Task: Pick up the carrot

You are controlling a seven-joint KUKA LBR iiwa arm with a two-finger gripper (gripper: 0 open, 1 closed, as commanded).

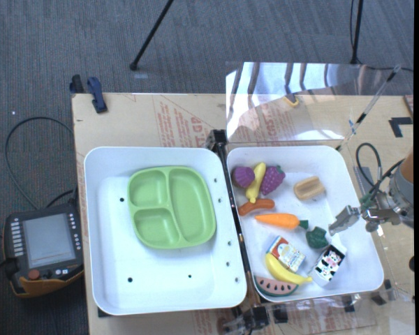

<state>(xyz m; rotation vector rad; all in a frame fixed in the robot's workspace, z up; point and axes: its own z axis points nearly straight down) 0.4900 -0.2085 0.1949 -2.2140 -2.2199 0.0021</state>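
Carrot [278, 220] lay on its side near the middle of the right bin [335, 160], orange body pointing left and green top to the right, with nothing gripping it. Just above it sat a small sausage [256, 206], and above that a purple grape bunch [272, 179], a yellow piece [258, 174] and a darker purple fruit [243, 176] clustered together. A tan bread piece [309, 188] rested to the upper right. Beside the carrot's leafy end was a dark green vegetable [316, 237]. Below lay a small juice carton [286, 252], a banana [285, 271], a watermelon slice [276, 285] and a black-and-white milk carton [328, 264].

At the right bin's right edge hovered the tool [349, 217], well apart from the carrot; whether it was wide or narrow could not be told from this angle.

The left bin [112, 271] held a green divided plate [172, 206]. Both bins sat on the desk [146, 121], with a teach pendant [45, 246] on the floor to the left.
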